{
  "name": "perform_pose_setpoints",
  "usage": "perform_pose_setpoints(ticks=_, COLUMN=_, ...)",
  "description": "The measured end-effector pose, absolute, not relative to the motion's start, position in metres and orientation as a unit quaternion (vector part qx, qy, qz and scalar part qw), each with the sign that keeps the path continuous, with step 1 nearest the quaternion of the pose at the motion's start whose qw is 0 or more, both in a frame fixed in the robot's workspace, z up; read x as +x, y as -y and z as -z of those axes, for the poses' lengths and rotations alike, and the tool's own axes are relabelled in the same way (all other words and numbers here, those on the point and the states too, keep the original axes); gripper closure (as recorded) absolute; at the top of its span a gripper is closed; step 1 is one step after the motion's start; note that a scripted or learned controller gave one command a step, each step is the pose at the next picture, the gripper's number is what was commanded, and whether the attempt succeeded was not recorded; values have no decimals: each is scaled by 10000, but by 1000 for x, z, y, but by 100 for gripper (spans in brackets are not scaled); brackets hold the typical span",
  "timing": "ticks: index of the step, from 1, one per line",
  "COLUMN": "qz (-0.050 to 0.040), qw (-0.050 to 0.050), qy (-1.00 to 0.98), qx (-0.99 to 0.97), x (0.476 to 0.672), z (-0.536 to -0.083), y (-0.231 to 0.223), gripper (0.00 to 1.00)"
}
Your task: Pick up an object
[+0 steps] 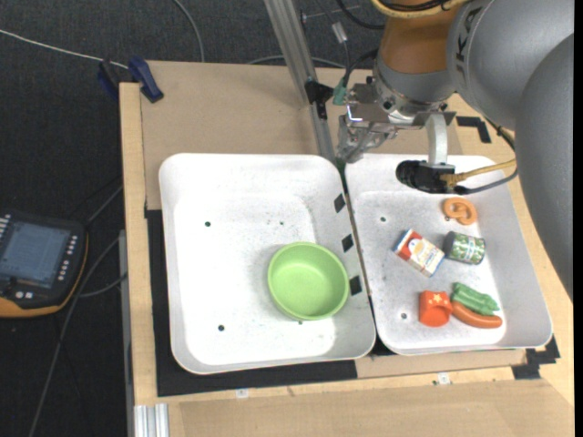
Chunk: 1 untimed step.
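Nothing is lifted yet: the gripper (357,146) hangs over the far rim where the two bins meet, its state I cannot tell. Small items, like the carton (419,251), lie in the right bin (524,335).

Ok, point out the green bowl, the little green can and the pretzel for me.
green bowl (308,281): camera view, on its inside bottom.
green can (465,248): camera view, on its side wall.
pretzel (459,211): camera view, on its orange loop.
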<state>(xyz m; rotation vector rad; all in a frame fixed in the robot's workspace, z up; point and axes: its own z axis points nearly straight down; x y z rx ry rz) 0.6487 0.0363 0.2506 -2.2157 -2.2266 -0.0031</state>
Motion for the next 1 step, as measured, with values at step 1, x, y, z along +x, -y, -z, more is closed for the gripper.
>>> perform_pose_setpoints(ticks=1, qz=2, qw=7, qy=7088, qx=-7054, x=653, z=-238, y=-92, gripper=100)
